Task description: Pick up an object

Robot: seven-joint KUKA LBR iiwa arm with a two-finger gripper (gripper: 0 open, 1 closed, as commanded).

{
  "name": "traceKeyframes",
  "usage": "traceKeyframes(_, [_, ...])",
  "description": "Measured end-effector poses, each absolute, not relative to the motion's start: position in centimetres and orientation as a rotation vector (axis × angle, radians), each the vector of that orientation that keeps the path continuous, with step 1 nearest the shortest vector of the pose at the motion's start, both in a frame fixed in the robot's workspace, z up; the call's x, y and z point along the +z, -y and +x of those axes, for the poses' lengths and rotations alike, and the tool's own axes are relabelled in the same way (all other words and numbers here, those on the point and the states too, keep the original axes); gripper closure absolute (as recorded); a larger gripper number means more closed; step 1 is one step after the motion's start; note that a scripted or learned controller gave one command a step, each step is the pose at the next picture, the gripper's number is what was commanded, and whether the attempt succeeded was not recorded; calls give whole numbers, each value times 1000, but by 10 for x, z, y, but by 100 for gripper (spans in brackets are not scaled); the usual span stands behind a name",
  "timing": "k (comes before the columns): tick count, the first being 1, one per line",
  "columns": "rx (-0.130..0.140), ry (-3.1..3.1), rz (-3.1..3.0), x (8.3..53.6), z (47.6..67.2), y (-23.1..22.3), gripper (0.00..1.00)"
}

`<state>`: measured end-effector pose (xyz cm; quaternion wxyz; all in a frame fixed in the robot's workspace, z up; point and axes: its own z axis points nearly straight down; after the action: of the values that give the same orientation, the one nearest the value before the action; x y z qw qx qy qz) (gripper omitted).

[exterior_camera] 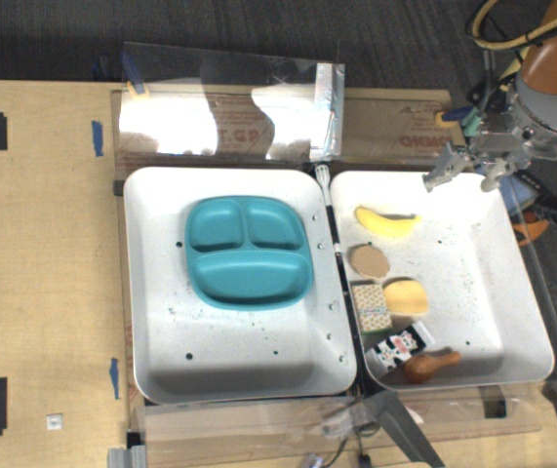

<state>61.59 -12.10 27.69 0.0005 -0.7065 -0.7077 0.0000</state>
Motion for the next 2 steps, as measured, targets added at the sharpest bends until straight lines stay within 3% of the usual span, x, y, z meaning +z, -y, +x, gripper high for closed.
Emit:
traceKeyframes(1, [6,2366,-2055,180,619,49,0])
traceKeyframes(2, [-6,2301,-2149,88,623,120,0])
